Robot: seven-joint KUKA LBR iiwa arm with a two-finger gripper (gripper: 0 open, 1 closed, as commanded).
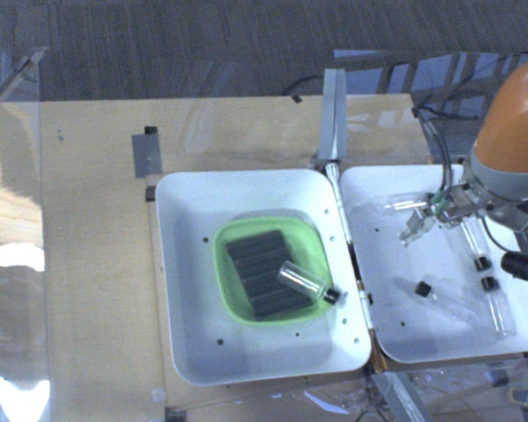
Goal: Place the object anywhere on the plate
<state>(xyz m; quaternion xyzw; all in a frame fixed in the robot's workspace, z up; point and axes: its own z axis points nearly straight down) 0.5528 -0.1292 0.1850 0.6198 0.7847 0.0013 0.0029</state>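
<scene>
**Vial already on plate; arm over right bin**

Left bin [188, 284]: green plate [229, 290] carries a dark ridged block [260, 271]; a clear vial [304, 282] lies on it, cap over the plate's right rim. Placement looks done. Right bin [392, 332]: gripper [480, 270] hovers, fingers spread, nothing between them. Remaining: retreat only.

The arm [514, 154] enters at three o'clock. Its big rounded shell is orange, with a grey ring below that. Dark cables [435, 128] loop near its eleven o'clock side. From the grey ring a clear, glassy-looking gripper [487, 274] extends, with long see-through fingers [497, 310] carrying small black blocks. A green spot sits by the metal fittings at the wrist's nine o'clock.
</scene>
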